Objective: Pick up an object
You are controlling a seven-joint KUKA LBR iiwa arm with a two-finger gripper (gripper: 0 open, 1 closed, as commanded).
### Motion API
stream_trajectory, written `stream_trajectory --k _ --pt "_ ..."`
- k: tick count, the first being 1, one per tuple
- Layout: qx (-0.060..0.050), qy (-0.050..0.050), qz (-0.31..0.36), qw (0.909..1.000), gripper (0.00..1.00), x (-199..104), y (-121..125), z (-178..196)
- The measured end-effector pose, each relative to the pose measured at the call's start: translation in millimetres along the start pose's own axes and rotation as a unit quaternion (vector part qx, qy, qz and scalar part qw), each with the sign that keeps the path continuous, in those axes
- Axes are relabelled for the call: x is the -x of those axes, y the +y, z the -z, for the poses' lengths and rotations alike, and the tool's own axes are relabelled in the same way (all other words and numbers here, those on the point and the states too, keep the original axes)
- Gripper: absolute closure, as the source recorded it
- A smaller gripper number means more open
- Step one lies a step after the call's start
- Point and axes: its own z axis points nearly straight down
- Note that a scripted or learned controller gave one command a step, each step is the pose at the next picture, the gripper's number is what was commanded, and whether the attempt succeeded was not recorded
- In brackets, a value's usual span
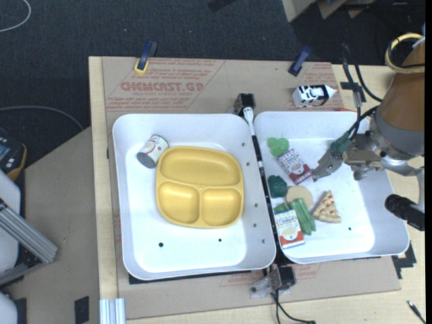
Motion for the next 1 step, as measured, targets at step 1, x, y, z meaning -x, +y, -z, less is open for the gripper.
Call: stream_trajectory --k 1 --pt "0.006 -0.001 0.001 1.0000 0.00 0.0 2.3 5.9"
